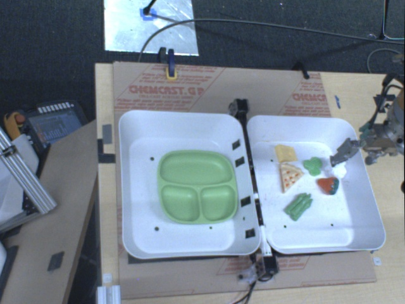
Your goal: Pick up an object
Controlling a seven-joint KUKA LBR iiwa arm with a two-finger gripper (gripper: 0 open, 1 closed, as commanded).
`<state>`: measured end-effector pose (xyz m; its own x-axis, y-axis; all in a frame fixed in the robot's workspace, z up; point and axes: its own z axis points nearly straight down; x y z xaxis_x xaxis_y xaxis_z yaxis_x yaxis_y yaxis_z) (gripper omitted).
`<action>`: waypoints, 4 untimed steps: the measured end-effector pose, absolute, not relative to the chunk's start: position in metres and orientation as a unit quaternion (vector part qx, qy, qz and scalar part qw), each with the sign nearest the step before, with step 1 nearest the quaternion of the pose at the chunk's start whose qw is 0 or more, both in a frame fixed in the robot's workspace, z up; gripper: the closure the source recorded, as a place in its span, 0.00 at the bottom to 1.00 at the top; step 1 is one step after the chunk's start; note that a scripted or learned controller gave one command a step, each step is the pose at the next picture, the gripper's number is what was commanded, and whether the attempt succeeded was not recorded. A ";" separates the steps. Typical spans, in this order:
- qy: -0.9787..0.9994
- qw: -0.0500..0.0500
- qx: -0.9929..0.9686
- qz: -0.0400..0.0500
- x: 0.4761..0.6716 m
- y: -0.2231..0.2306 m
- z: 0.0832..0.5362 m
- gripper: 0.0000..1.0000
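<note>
The right bin [361,233] holds several toy foods: a yellow cheese wedge [285,152], a pizza slice [290,177], a green broccoli piece [312,166], a red strawberry [328,185] and a green bean bunch [298,206]. My gripper [355,155] hangs over the bin's right rim, just right of the broccoli and above the strawberry. Its fingers are spread open and hold nothing. One grey fingertip [342,152] points toward the broccoli.
A green divided plate [195,186] lies in the left bin [136,170]. A black hinge strip [248,176] runs between the bins. Cables cross the dark floor behind the bench, and a control pendant [54,124] sits at far left.
</note>
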<state>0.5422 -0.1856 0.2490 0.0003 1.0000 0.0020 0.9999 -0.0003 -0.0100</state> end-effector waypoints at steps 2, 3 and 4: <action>-0.708 0.001 -0.707 0.000 0.544 -0.182 0.213 0.00; -0.708 0.002 -0.707 0.001 0.548 -0.179 0.152 0.00; -0.708 -0.011 -0.706 -0.003 0.560 -0.177 0.111 0.00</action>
<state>0.5604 -0.1767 0.1109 -0.0031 0.9999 -0.0114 0.9998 0.0033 0.0186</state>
